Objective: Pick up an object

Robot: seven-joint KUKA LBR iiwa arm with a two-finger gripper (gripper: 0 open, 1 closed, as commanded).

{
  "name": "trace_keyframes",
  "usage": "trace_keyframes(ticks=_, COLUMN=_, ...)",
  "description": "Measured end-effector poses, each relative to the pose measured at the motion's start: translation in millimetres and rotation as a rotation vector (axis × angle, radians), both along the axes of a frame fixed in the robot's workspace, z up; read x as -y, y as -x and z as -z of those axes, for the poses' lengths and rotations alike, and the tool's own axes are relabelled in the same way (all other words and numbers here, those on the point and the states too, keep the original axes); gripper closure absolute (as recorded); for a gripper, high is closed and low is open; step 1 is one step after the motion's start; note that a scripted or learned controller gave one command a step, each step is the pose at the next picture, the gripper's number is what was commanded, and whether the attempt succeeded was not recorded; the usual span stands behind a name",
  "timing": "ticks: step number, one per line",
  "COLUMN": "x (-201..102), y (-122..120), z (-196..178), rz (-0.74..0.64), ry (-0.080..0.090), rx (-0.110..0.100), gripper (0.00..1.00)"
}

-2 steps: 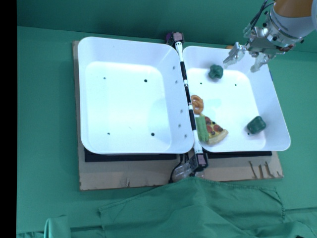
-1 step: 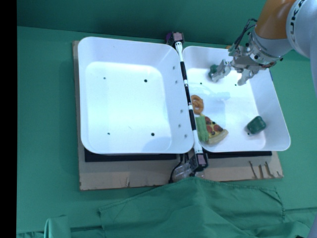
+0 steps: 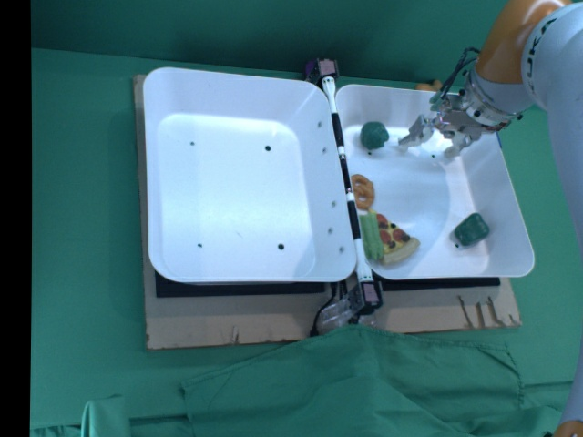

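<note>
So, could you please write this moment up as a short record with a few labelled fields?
arm: reaches in from the right
gripper: fingers spread, nothing between them, above the far part of the right bin
nearest object: dark green lump, beside the gripper, apart from it
other objects: green block near the front right; pizza slice toy and pretzel toy along the divider side
left bin: white
task state: nothing picked up yet

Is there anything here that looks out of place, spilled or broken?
Nothing is spilled or broken. The pizza slice, pretzel and two green toys all lie in the right bin. The claw hangs open above it, holding nothing.
</note>
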State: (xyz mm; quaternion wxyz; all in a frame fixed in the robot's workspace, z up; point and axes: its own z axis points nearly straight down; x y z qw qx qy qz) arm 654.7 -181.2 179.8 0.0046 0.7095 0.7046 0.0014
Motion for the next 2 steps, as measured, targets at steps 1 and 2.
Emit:
trace_keyframes(ticks=1, x=-40, y=25, z=-28, rz=-0.007, ry=-0.004, rx=-0.005, gripper=0.00)
trace_keyframes(ticks=2, x=-41, y=83, z=-45, rz=-0.002, ry=-0.004, rx=-0.008, gripper=0.00)
